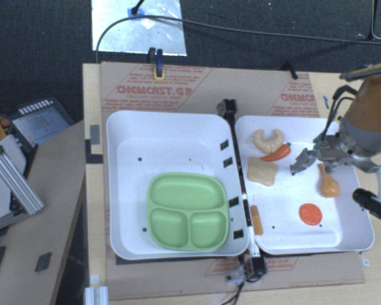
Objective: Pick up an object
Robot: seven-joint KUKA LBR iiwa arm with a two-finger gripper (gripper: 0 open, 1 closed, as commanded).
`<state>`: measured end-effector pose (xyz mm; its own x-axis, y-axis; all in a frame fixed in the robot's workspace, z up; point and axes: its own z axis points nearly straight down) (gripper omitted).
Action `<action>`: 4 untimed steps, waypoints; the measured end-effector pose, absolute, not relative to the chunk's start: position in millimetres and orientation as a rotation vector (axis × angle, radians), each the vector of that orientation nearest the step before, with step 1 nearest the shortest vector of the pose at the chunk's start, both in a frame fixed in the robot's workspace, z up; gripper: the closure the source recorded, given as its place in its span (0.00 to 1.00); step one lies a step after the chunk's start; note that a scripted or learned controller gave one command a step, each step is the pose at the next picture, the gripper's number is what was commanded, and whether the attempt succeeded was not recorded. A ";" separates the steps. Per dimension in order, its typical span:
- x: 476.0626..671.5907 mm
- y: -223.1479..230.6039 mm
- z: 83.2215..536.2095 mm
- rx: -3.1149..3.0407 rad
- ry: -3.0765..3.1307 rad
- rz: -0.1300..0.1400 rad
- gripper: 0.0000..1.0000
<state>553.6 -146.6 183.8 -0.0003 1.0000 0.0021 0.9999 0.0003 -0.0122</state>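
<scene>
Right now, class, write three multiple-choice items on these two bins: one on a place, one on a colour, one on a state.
1. Where does the divided plate lie?
A. left bin
B. right bin
C. on the cardboard

2. What colour is the round flat piece?
A. blue
B. orange-red
C. green

3. How is the gripper placed?
A. over the right bin, above its floor
B. resting on the plate
C. outside both bins

Key: 1 A, the plate sits in the left bin. 2 B, it shows orange-red. 3 A, it hangs beside the chili.

red "CHEMCAST GP" print, cardboard sheet, twice
</scene>
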 end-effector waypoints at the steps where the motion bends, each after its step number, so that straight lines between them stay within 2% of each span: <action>1: 556.7 -146.4 190.7 -2.219 -2.226 -0.001 0.00; 2: 566.3 -151.0 138.6 -2.219 -2.223 0.001 0.00; 3: 566.8 -150.6 87.5 -2.219 -2.223 0.000 0.00; 4: 567.6 -151.3 100.0 -2.221 -2.226 -0.002 1.00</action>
